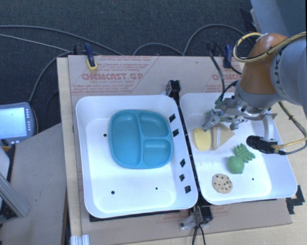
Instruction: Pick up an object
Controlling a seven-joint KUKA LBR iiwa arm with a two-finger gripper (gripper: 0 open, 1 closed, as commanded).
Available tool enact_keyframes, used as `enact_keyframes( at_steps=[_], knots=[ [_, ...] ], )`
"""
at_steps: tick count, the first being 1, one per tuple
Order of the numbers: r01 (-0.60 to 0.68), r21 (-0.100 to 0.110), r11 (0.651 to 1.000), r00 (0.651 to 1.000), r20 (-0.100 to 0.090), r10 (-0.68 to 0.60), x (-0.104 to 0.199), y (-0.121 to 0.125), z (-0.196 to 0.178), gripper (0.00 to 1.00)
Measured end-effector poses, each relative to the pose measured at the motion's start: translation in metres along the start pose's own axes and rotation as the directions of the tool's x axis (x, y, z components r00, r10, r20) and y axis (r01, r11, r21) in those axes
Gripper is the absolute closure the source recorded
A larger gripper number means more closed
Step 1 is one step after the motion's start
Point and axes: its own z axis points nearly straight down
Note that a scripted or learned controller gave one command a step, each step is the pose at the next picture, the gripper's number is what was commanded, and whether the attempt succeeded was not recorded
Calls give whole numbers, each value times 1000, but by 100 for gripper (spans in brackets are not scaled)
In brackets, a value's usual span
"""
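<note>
My gripper (223,124) hangs over the upper left part of the right bin (281,183), below the grey arm with its orange band. It is open, its two metal fingers spread apart with nothing held between them. Just under it lies a pale wedge (219,138), and a yellow rounded piece (202,139) touches that wedge on its left. A green leafy toy (239,160) lies lower right of the gripper. A speckled cookie (222,183) sits near the bin's front.
The left bin (95,187) holds a blue divided plate (141,139). A black divider (180,143) with clips runs between the bins. A black cable (265,143) droops from the wrist across the right bin's right side.
</note>
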Motion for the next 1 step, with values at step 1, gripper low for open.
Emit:
enact_keyframes(
  at_steps=[1],
  knots=[
    [-2, -10, 1000, 1000, 2, 2, -1, 3, 37, 0]
  ],
)
